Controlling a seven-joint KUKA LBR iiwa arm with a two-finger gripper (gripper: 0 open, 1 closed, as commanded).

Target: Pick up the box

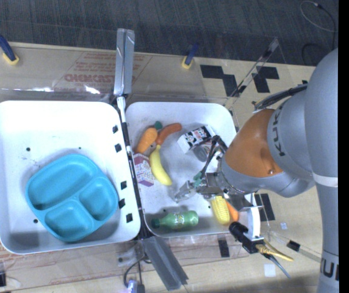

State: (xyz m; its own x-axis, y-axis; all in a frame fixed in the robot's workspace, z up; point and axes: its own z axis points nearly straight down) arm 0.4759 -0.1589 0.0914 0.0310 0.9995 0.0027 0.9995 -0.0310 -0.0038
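**Hovering over right bin, box off to the left**

Reaching in from the right, arm [296, 145] bent over the right bin [229, 118], orange band above the wrist. Claw [190, 189] low over the bin floor near the middle, just right of the banana [158, 166]. Fingers spread or pressed together: cannot tell, metal parts too small and cluttered. Nothing seen pinched.

Box [143, 168]: small carton, reddish and white, lying against the left wall of the right bin, touching or just beside the banana on its left. Long axis roughly near-to-far, along the bin wall. Lies left of the claw and slightly farther, with the banana between the two.

Other contents of right bin: carrot-like orange pieces [156, 137] at the far left, a black-and-white packet [196, 137] at the far middle, green bottle [176, 220] along the near wall, corn cob [221, 210] near right under the wrist. Left bin [10, 121] carrying a blue divided plate [72, 196].

Judgement: approach stage, grasp not yet made. Coming move likely a shift left across the banana, then descent with fingers closing across the short axis of the box. Risks: bin wall crowding the left finger, banana crowding the right one; nudging the banana instead of gripping the carton looks quite possible.
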